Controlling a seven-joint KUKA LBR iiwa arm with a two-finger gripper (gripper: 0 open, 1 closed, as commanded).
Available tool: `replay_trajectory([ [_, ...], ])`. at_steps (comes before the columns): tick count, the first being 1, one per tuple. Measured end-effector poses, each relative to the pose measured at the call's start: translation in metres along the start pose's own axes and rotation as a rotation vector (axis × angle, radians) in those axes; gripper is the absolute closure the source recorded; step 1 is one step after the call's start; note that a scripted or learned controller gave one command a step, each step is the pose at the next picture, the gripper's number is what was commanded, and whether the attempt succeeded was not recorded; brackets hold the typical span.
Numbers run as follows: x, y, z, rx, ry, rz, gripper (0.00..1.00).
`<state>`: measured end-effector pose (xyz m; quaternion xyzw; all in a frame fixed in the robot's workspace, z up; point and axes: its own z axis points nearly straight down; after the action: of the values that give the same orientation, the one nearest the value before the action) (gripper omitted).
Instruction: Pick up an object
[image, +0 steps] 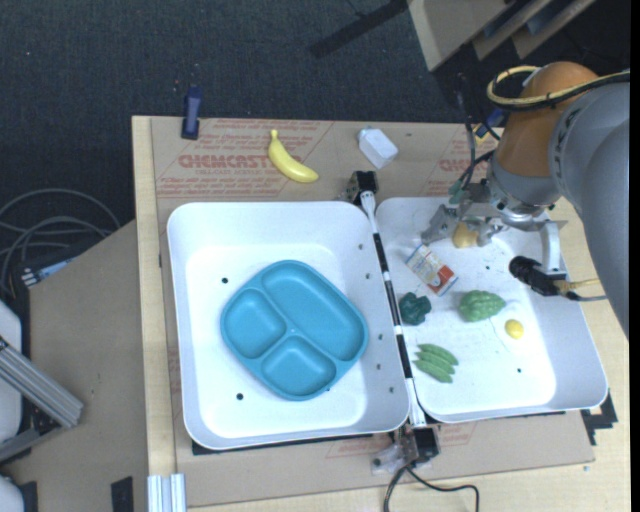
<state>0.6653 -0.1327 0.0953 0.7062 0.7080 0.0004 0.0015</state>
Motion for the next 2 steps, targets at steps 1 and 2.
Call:
replay_trajectory([
  [1, -0.047, 0.001, 0.010, 0.000, -0.001, 0.003, 0.00],
  [2, -0.074, 0.001, 0.010, 0.002, 0.002, 0.001, 0.00],
])
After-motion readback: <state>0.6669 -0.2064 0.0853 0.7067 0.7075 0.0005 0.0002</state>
